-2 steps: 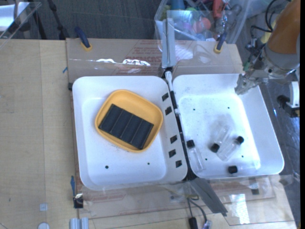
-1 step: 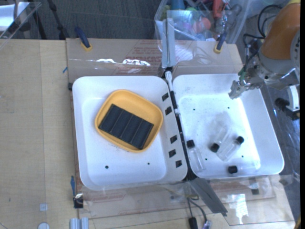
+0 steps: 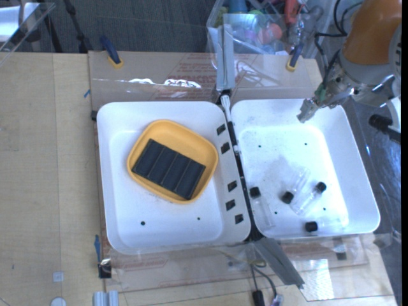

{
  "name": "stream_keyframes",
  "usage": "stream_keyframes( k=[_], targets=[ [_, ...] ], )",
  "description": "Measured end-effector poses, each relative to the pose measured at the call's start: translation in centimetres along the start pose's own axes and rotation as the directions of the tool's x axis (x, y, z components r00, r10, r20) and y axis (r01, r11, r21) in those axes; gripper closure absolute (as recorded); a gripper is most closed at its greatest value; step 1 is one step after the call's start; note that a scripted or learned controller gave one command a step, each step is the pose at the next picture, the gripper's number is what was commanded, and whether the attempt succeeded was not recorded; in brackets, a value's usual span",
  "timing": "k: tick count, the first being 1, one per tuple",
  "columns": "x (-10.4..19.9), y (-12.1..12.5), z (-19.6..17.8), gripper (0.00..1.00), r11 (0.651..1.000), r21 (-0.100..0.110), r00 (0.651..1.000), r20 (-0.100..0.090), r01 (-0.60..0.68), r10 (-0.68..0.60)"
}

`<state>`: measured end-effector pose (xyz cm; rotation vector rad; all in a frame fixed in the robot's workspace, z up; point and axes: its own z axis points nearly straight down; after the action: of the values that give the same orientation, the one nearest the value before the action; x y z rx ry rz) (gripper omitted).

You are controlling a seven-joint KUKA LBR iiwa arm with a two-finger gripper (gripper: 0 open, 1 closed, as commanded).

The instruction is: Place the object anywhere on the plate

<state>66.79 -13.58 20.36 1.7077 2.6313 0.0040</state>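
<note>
A yellow square plate (image 3: 144, 146) sits in the left bin (image 3: 115, 228), with a black ridged slab (image 3: 169, 168) lying on it. Several small clear bottles with black caps lie in the right bin (image 3: 357, 171): two close together (image 3: 303, 192) in the near middle, and one (image 3: 260, 204) by the divider. A loose black cap (image 3: 311, 226) rests near the front wall. My gripper (image 3: 306, 113) hangs over the far edge of the right bin, well away from the bottles and with nothing seen in it.
The arm with its orange band (image 3: 376, 18) comes in at the top right. A clear box of colourful items (image 3: 268, 11) stands behind the bins. A raised divider (image 3: 233, 171) with black marks separates the two bins.
</note>
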Motion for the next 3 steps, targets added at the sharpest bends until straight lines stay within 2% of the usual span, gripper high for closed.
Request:
stream_keyframes(
  k=[1,2,3],
  targets=[
    [1.5,0.7,-3.3,1.0,0.975,-0.002,0.975,0.001,0.224,-0.224],
    [1.7,0.5,-2.1,1.0,0.9,0.001,0.9,-0.003,0.435,-0.435],
    [2.4,0.4,2.1,1.0,0.801,0.0,0.801,-0.004,0.599,-0.599]
  ],
)
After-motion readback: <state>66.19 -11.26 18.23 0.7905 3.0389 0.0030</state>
